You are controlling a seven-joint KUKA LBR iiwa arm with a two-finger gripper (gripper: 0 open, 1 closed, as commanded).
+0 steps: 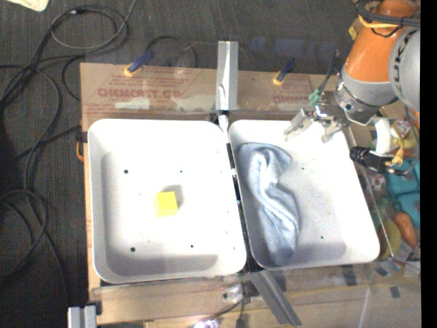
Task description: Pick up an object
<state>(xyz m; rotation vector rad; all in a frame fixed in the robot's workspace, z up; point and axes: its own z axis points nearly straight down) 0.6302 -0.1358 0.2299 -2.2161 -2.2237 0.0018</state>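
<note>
On the bench, two shallow white bins sat side by side, the left bin and the right bin meeting along a dark seam under an upright metal post at the far edge. Clamps held a cardboard sheet flat beneath them, presumably to keep the bins from sliding when the arm pushed down.

The arm reached in from the right, its orange band high over the far right corner of the right bin. A pale blue-grey cloth lay crumpled along the left half of that bin, running from far to near — soft and bunched, so it would likely give a fold to pinch.

The gripper hung above the far part of the right bin, fingers spread open with nothing between them, just to the right of the cloth's far end and apart from it. That placement looked like the start of a descent.

Smallest, a yellow block rested near the middle of the left bin, well apart from the gripper.
</note>
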